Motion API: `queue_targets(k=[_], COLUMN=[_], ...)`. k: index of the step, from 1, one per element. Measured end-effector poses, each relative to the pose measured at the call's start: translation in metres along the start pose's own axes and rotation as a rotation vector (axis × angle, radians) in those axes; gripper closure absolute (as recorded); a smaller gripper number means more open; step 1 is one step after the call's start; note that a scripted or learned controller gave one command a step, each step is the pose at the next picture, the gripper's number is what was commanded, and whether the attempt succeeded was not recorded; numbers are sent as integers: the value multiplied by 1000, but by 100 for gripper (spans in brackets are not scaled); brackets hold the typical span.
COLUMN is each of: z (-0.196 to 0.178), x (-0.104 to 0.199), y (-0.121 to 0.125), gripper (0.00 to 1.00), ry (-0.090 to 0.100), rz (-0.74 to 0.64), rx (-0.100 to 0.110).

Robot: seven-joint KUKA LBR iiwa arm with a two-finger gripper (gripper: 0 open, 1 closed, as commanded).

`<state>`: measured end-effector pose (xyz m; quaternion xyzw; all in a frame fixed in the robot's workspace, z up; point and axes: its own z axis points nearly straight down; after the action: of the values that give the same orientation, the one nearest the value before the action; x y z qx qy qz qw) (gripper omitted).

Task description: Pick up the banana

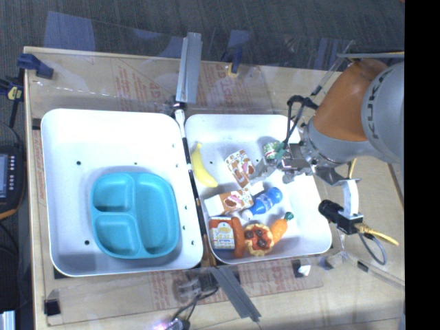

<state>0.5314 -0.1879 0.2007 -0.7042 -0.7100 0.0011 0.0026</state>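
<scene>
The yellow banana [201,166] lies along the left wall of the right bin [309,243], next to the divider between the two bins. My gripper [293,163] hangs over the right side of that same bin, well to the right of the banana, beside a small green and white object [271,150]. Nothing touches the banana, and a snack packet [240,166] lies between it and the gripper.
The right bin also holds a second packet [236,201], a blue bottle [267,199], a carrot [279,226], an orange box [222,234] and a round red toy food [258,238]. A blue divided tray [134,215] sits in the left bin [69,136].
</scene>
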Motion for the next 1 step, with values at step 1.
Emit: queue_targets(k=[1], z=[89], x=[72], y=[-3], gripper=[0], ry=[-8], rz=[-83], rx=[-27])
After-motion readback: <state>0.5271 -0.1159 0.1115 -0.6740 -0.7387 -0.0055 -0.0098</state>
